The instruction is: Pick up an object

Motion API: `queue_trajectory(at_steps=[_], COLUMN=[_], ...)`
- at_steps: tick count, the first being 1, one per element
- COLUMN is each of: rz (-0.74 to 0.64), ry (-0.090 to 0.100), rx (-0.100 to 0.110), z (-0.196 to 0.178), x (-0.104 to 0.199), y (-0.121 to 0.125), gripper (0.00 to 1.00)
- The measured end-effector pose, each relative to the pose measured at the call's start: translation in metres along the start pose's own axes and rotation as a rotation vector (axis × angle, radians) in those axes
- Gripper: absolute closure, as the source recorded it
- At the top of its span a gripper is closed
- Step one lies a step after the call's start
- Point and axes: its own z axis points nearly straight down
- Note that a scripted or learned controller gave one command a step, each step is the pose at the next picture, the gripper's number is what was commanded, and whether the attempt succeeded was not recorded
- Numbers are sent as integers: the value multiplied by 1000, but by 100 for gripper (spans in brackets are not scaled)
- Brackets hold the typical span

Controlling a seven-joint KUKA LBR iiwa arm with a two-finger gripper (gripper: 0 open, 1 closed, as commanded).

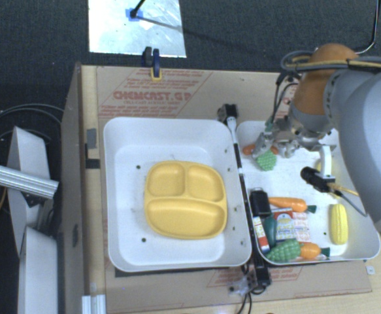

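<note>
My gripper [276, 147] is low over the far left part of the right bin [363, 250]. A small green toy [266, 161] lies just in front of it, touching or nearly touching its tip. A small orange piece [248, 149] sits at the gripper's left. Nearer the front lie a carrot [287, 203], a black block [259, 202], a yellow corn cob [338, 223], a printed packet [289, 227], a green leafy toy [283, 250] and a small orange toy [311, 250]. Nothing is seen between the gripper's tips.
The left bin [121, 175] holds a yellow divided plate [185, 199]. A dark divider rail [239, 169] runs between the bins. The grey arm [366, 129] covers the right bin's far right side. Cardboard [157, 93] lies behind the bins.
</note>
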Motion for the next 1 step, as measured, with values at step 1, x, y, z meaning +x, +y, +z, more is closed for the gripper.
queue_trajectory(at_steps=[1], rz=[-3], ry=[-1], rx=[-13], z=[-12], x=[1], y=[3], gripper=[100])
